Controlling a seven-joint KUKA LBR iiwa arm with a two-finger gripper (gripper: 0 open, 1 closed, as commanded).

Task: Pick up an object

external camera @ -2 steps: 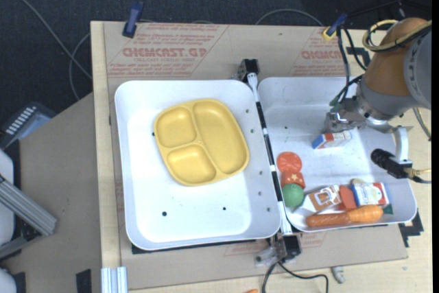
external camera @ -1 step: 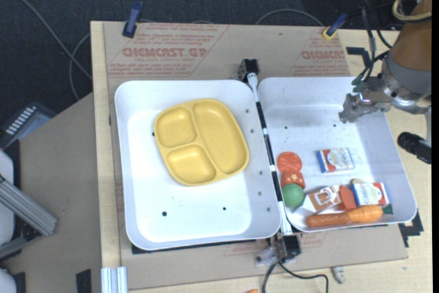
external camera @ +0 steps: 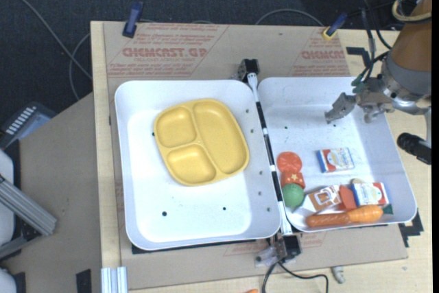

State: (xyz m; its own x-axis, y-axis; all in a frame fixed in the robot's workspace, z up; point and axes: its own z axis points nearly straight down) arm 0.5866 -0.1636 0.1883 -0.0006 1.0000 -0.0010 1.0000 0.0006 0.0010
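Observation:
My gripper (external camera: 354, 108) hangs over the far part of the right bin (external camera: 302, 96), its two grey fingers (external camera: 338, 109) spread apart with nothing between them. Below it in the same bin lie a small white and blue box (external camera: 336, 160), a red tomato slice (external camera: 289, 162), a green round fruit (external camera: 293, 195), a carrot (external camera: 365, 215), a sausage (external camera: 326, 219) and two small cartons (external camera: 369, 193). The objects cluster along the near edge, well apart from the gripper.
The left bin (external camera: 137, 168) holds a yellow three-compartment plate (external camera: 200, 141). A black clamp (external camera: 250, 69) sits at the far end of the seam between the bins. Cardboard (external camera: 171, 44) lies under both bins, with clips at its far corners.

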